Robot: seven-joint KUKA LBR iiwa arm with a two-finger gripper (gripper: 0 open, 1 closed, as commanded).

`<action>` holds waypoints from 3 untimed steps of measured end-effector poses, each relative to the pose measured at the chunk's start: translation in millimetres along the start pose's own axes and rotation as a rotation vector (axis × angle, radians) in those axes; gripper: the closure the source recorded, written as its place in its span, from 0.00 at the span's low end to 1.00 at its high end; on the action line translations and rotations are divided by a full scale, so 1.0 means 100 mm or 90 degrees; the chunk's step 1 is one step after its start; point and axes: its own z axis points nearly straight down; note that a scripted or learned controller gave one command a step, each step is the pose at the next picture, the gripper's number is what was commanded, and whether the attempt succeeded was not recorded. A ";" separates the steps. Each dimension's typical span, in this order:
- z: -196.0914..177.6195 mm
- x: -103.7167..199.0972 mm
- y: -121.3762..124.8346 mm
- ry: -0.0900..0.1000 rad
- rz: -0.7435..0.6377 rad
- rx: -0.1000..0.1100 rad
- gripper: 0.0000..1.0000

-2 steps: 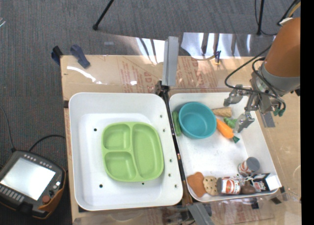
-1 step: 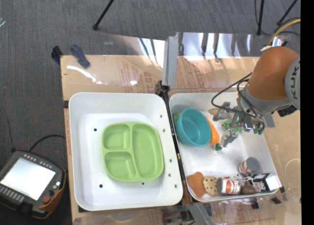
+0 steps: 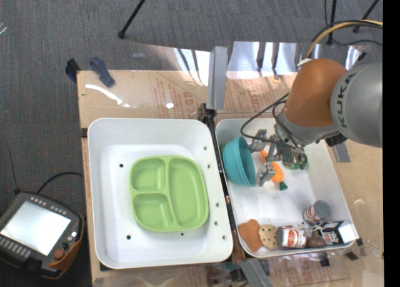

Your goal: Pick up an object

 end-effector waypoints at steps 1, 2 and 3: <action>-0.12 -0.01 0.00 -0.003 -0.002 0.002 1.00; -0.11 -0.01 0.01 -0.002 -0.003 0.001 0.00; -0.22 -0.03 0.02 -0.005 -0.005 0.001 1.00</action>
